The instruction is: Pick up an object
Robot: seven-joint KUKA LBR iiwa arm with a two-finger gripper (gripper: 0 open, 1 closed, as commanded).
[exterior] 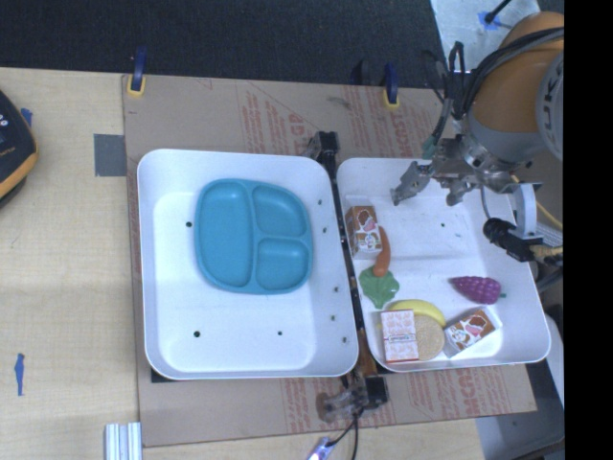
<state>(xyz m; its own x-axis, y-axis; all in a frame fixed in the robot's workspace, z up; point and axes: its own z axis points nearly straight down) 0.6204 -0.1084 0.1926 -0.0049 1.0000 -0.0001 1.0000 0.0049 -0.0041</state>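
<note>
My gripper (431,190) hangs over the far part of the right bin (536,353), open, with nothing between its spread fingers (407,188). Below it in that bin lie a small snack packet (362,230), a carrot (382,253) with a green leafy top (379,287), a yellow banana (418,309), a red and white box (398,336), a round cracker (430,339), another printed packet (472,330) and a purple bunch of grapes (476,288). The nearest thing, the snack packet, sits to the left of and nearer than the gripper.
The left bin (163,343) holds a blue divided plate (254,236). The two bins meet along a raised rim (343,257). Blue clamps (389,75) pin the cardboard mat at the back. A yellow and black device (11,151) lies at the far left.
</note>
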